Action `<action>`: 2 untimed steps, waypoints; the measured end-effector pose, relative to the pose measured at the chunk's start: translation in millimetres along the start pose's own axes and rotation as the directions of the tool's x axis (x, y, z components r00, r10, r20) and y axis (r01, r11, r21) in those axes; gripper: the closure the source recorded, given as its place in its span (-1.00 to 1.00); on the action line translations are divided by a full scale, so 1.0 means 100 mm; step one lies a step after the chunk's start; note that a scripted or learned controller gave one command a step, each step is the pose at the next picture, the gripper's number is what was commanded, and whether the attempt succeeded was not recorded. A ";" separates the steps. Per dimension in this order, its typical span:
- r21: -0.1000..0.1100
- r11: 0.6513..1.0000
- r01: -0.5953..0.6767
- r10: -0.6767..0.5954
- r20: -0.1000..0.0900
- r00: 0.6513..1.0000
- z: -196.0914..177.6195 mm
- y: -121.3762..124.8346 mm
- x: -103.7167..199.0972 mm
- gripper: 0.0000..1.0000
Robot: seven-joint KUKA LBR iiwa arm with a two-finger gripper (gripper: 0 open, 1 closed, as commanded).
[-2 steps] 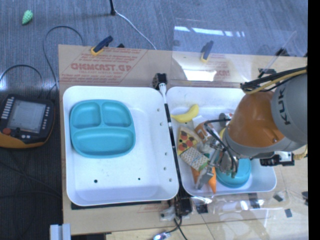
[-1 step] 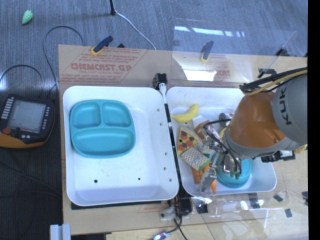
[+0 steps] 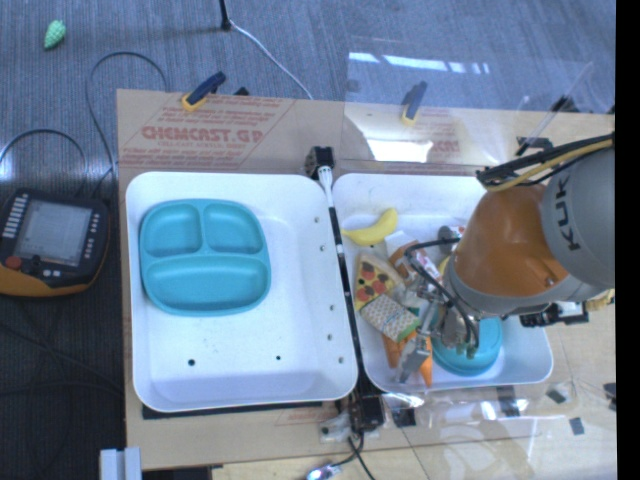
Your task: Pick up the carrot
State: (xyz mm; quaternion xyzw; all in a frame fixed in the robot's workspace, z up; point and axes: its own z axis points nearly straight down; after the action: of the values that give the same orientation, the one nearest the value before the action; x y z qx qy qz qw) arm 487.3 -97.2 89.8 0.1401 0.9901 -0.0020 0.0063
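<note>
Right bin: the hand reaches down among the toys, fingertips at the orange carrot near the front wall; whether it grips cannot be told. Left bin holds a blue tray.

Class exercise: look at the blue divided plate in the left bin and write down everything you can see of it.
The blue divided plate is a light turquoise tray, smooth and slightly glossy, plastic by the look of it, with rounded corners. Raised ridges split it into three compartments: two smaller ones along the far side and one wide one along the near side. All three hold nothing. It lies flat and right side up on the floor of the left white bin, towards that bin's far left part. Only the bin floor touches it.
</note>
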 end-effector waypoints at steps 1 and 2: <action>0.000 0.959 0.285 -0.285 0.008 0.959 -0.01 -0.09 -0.05 -1.00; -0.005 0.986 0.165 -0.165 -0.004 0.986 0.01 -0.04 -0.07 -1.00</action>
State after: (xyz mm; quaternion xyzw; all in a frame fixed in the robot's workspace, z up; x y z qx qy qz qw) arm 492.9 -102.7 89.4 0.0576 0.9983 0.0001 0.0041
